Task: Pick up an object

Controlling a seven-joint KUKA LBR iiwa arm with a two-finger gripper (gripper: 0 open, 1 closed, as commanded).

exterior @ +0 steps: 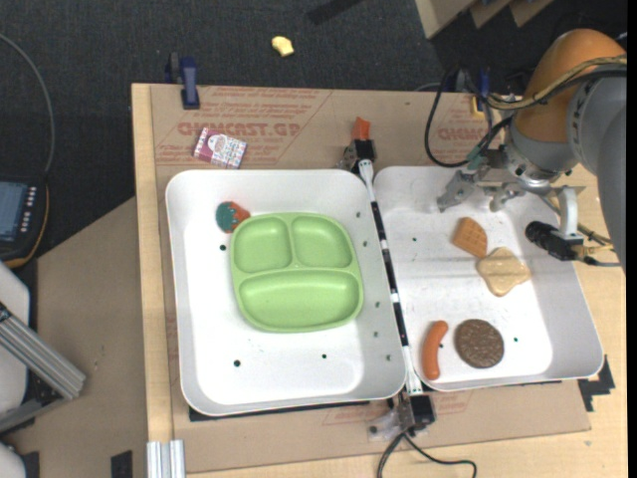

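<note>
Pincer point(476, 192) spread apart, nothing clamped, at right bin point(557, 352) 12 o'clock. Nearest target: orange cracker point(470, 236). Judge it light, stiff, flat; grip yours across opposite edges.

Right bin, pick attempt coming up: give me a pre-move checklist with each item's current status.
1. Gripper above the right bin: ok.
2. Nothing between the fingers: ok, they look spread and bare.
3. Targets in the right bin: ok; orange wedge, tan bread piece, sausage, brown patty.
4. Wedge apart from bread piece: cannot tell, they sit very close.
5. Sausage apart from patty: ok, small gap.
6. Green plate out of the way: ok, left bin.
</note>
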